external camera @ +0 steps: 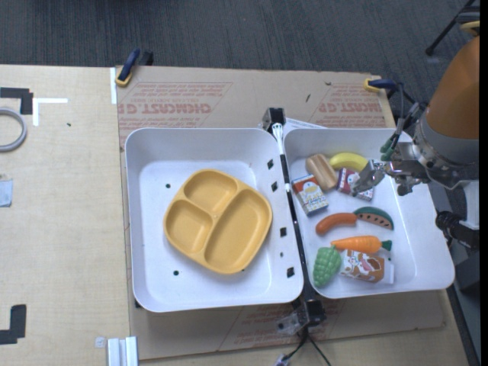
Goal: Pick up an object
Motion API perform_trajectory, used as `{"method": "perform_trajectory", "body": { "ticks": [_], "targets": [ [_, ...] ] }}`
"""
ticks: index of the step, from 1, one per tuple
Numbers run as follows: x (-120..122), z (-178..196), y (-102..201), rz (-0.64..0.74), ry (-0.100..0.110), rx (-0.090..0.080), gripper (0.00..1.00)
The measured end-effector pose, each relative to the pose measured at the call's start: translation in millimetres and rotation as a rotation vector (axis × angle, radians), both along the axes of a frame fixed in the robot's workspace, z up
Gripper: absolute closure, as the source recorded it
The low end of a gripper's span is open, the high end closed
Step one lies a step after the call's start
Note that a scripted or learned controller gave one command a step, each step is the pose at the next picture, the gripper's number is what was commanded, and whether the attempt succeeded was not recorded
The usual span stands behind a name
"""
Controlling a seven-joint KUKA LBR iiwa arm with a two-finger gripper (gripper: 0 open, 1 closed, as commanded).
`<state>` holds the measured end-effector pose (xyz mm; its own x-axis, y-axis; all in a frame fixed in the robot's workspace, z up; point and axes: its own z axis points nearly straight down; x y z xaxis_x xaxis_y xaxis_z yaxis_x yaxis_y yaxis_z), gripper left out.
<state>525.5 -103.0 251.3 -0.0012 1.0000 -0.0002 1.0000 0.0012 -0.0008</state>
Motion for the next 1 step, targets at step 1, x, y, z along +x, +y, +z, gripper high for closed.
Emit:
{"method": "perform_trajectory", "body": {
  "ticks": [1],
  "targets": [
    [106.4, -45.9, 31.8, -0.077, 0.000, 0.000, 0.00]
  ]
}}
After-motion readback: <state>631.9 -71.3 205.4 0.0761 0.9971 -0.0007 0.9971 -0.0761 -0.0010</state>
